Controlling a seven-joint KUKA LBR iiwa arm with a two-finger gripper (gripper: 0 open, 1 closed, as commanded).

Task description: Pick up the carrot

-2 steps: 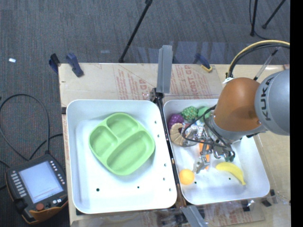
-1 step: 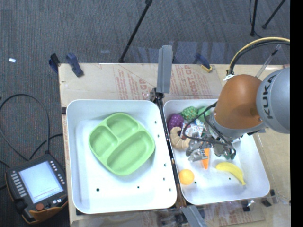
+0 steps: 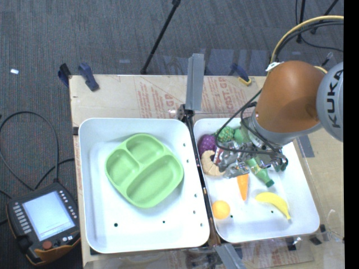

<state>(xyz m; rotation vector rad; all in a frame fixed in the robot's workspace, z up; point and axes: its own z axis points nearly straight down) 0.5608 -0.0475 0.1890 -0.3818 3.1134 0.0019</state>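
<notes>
From the green divided plate (image 3: pixel 145 170) at centre-left, I look right to the right bin (image 3: pixel 305 214), where my hand (image 3: pixel 242 160), whether apart or together I cannot tell, hangs just above the carrot (image 3: pixel 243 186), a short orange cone pointing downward in the frame, so I should descend squarely over its thick top.

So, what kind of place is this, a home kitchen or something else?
Most likely a robotics lab, not a kitchen. A grey and orange industrial arm reaches over two white bins on a clamped board, a teach pendant lies on the carpet, and the carrot and banana look like toys.
</notes>
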